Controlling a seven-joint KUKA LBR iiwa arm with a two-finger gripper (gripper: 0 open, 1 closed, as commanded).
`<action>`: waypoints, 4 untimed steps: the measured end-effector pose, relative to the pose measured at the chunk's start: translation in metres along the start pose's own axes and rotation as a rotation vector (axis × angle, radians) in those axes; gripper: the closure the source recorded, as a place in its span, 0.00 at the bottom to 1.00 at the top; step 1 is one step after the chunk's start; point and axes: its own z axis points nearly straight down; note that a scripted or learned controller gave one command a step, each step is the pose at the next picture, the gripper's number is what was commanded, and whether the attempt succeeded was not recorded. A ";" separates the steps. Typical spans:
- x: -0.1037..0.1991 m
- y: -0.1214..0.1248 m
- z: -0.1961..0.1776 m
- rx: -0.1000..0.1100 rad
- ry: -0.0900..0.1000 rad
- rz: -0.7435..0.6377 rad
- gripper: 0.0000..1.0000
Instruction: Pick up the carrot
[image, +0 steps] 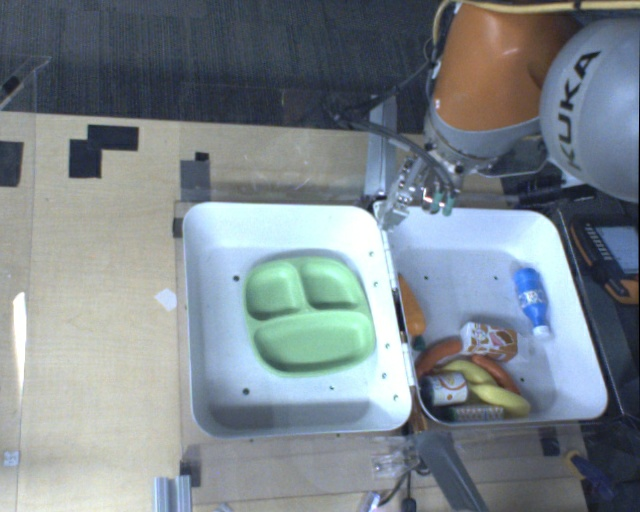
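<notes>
1. Camera view: gripper (420, 192) hangs at upper centre, over the right bin's (560, 250) far-left corner; its opening cannot be told.
2. Carrot (410, 311) lies against that bin's left wall, mid-frame.
3. Green divided plate (308, 312) sits in the left bin (210, 300).

A pale wooden bench (90, 330) fills most of the scene, its light grain showing plainly under even, soft lighting. Black square markings (100, 148) sit on its far left part, stepped like blocks, with a smaller dark one (201, 158) nearer the middle. Beyond the bench's far edge runs a dark grey carpeted floor (220, 45), ribbed in texture. A clear plastic panel (20, 85) catches a faint glint at the far left corner. A bright white streak of reflected light (19, 335) lies along the bench's left side.
</notes>
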 end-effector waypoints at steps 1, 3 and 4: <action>-0.046 -0.040 0.063 0.000 -0.001 -0.330 1.00; -0.022 -0.042 0.058 -0.001 -0.002 -0.554 1.00; -0.049 -0.006 -0.088 -0.002 -0.007 -0.733 1.00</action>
